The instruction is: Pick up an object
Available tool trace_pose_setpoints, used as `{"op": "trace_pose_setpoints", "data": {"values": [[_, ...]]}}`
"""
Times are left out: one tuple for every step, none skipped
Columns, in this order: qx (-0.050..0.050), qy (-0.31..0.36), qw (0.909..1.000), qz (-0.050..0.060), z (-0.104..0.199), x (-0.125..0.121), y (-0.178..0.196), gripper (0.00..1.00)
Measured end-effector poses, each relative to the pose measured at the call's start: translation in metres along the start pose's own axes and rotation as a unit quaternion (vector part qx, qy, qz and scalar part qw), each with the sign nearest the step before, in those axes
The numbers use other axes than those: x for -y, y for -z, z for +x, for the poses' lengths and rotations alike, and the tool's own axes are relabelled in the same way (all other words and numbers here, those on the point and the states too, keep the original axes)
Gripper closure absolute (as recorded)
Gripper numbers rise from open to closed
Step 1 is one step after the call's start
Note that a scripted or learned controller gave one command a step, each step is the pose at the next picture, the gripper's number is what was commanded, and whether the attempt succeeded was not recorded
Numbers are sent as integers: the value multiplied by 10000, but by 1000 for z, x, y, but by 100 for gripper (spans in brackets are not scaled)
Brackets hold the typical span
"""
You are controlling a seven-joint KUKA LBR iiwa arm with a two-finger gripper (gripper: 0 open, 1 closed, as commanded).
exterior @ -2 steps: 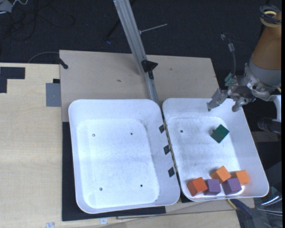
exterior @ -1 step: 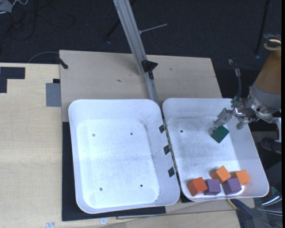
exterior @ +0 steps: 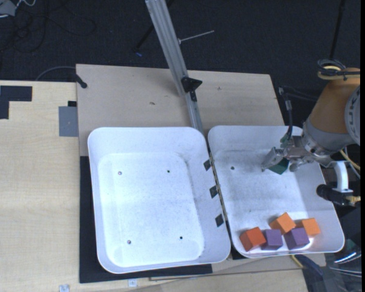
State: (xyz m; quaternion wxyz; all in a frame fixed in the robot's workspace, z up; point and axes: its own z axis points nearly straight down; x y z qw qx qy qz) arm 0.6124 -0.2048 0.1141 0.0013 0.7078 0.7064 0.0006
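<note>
Gripper (exterior: 278,162) grips a green block (exterior: 281,168), orientation unclear.

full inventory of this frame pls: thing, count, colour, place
Bins: 2, white, side by side on the bench; left bin, right bin.
Orange blocks: 3, near edge of the right bin; one at the left end of the cluster, one behind the middle, one at the right end.
Purple blocks: 2, same cluster, between the orange ones.
Dark green object: 1, far right part of the right bin, at the gripper; too small to identify.
Metal rail: 1, grey, slanting from the top of the view down to the gap between the bins.
Black clips: 3, along the seam between the bins.
Arm: 1, grey with orange band, reaching in from the right.
Gripper: 1, over the right bin.
</note>
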Motion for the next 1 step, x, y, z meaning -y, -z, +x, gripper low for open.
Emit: {"op": "trace_pose_setpoints", "data": {"values": [[-4, 22, 10000, 14, -4, -39, -25, 0]]}}
